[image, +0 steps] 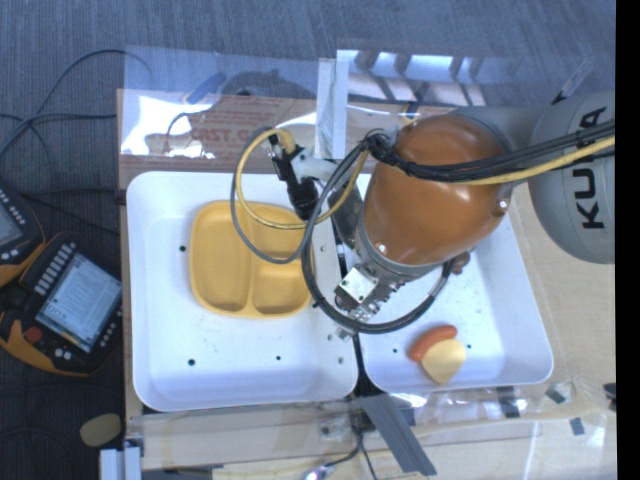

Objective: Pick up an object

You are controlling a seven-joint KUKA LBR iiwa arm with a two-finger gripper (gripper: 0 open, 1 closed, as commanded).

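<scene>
Nearest the lens, high over the bins: orange band (435,193) of the arm, bulbous, ringed by looping black and yellow cables (300,218). Below it, the gripper (362,293), low over the seam between the two bins; jaw state impossible to tell from here, hidden under wrist and cabling. In the right bin (525,318), near its front wall: a small rounded piece of toy fruit (440,353), pale yellow with a red-orange part, lying free and just beside the gripper. Probably light, hard plastic, smooth and inclined to roll or squirt out; best taken across the narrower middle, squarely from above. In the left bin (160,368): a yellow divided plate (250,258), stiff, shallow, thin-rimmed, awkward unless pinched at an edge. Legible writing: "KU" on the grey arm link (585,183) at right; faint reddish print on the cardboard (225,118) behind, unreadable.
</scene>
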